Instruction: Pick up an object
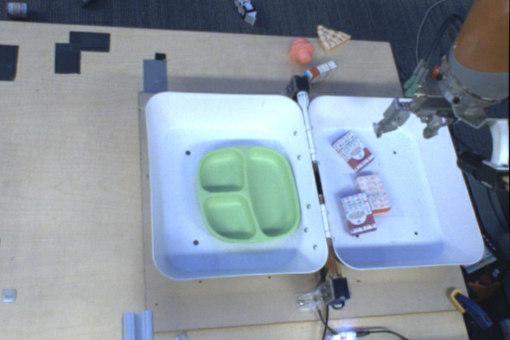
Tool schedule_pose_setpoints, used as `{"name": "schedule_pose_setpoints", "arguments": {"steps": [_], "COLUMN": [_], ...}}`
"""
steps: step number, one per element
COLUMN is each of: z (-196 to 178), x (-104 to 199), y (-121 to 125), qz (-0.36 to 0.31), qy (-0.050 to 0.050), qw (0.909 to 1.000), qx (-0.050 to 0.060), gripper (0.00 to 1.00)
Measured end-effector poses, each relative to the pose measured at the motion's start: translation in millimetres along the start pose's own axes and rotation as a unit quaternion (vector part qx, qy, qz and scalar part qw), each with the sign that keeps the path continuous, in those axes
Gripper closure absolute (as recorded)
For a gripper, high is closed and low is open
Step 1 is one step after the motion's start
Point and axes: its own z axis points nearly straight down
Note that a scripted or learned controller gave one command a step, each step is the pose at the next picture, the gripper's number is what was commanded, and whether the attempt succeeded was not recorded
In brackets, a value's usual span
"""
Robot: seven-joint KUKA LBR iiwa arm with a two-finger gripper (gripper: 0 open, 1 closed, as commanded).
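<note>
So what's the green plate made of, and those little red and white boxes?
The green plate looks like smooth matte plastic: one even colour, with rounded moulded sections. The three small boxes seem to be printed cardboard, with flat sides and sharp edges, though they're too blurry to be sure.

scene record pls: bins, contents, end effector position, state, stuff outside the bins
left bin: green divided plate
right bin: three small red-and-white cartons; lower two touching
end effector: above right bin's upper right area, fingers apart, nothing between them
cartons: all lying flat on the bin floor
bench beyond bins: orange ball, pizza-slice toy
</note>
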Motion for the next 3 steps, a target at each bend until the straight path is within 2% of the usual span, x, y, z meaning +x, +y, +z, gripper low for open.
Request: {"name": "schedule_pose_setpoints", "arguments": {"steps": [1,2,3], "z": [147,194,182], "x": [-14,-8,-7], "y": [15,-16,-14], "qz": [0.001,0.001,0.0], "qy": [0.0,-0.001,-0.001], "qw": [1.0,1.0,1.0], "qx": [0.002,-0.003,-0.006], "gripper": [0.0,0.0,1.0]}}
